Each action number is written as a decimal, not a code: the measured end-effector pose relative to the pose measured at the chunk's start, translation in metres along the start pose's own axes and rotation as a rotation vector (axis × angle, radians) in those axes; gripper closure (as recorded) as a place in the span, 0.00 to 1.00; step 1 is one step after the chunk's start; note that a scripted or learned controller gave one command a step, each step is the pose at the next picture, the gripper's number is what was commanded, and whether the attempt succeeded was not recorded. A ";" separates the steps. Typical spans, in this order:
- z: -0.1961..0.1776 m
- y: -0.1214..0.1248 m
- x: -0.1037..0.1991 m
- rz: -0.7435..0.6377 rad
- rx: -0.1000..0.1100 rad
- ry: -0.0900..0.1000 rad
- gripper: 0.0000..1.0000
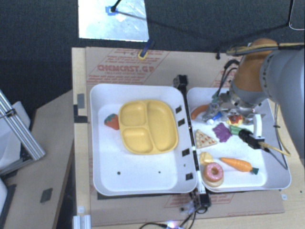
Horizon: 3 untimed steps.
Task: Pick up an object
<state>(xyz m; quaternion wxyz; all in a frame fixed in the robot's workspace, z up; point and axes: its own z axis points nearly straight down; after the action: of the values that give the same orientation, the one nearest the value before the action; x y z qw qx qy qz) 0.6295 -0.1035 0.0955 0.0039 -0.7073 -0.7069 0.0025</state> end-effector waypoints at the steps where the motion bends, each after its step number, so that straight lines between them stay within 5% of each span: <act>1: -0.060 0.009 0.001 -0.004 -0.015 -0.002 1.00; 2: -0.122 0.010 -0.007 -0.003 -0.017 -0.003 1.00; 3: -0.130 0.011 -0.007 -0.004 -0.013 -0.002 1.00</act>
<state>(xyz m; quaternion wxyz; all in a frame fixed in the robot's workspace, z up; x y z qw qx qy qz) 0.6416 -0.1105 0.2251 -0.0013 -0.7058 -0.7084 -0.0012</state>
